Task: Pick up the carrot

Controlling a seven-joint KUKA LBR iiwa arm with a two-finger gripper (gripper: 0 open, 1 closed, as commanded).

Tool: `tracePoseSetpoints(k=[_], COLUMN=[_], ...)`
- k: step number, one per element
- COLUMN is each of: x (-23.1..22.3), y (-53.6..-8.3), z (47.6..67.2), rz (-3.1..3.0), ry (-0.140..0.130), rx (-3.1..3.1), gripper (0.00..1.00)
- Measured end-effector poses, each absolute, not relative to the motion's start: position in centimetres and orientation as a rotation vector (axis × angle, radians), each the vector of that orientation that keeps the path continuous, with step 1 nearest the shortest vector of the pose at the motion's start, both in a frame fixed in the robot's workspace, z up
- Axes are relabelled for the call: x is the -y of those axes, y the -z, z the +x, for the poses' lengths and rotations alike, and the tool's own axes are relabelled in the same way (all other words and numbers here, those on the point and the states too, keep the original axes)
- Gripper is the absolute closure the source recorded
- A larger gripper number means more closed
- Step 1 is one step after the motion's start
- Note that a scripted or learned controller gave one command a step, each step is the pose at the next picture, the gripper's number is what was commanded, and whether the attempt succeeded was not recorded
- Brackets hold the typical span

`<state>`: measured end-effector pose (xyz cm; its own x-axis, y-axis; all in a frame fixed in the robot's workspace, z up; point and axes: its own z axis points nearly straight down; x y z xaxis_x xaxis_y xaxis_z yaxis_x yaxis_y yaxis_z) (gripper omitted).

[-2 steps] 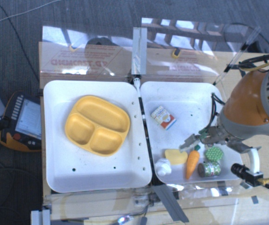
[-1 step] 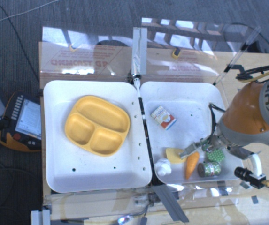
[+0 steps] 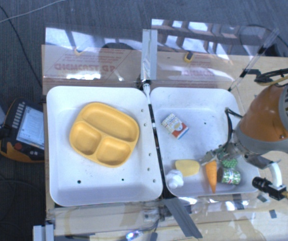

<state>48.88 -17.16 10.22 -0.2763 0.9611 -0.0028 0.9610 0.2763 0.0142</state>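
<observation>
The carrot [image 3: 211, 175] is a small orange cone lying near the front edge of the right bin [image 3: 204, 104], with its point toward the front. My gripper [image 3: 218, 157] hangs just above the carrot's thick end, reaching in from the right under the arm's orange band [image 3: 264, 117]. The carrot still rests on the bin floor. A green patterned object [image 3: 230, 176] lies right beside the carrot, partly under the gripper.
In the right bin there are also a pale yellow lump [image 3: 187, 167], a small white object [image 3: 174, 178] at the front left corner, and a red and white packet [image 3: 175, 126]. A yellow divided plate [image 3: 104, 133] lies in the left bin [image 3: 63, 185].
</observation>
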Motion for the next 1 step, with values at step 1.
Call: tracePoseSetpoints(k=[1], x=[10.35], y=[-21.04], z=[51.81], rz=[2.045], ry=[0.005], rx=[-2.388], gripper=[1.00])
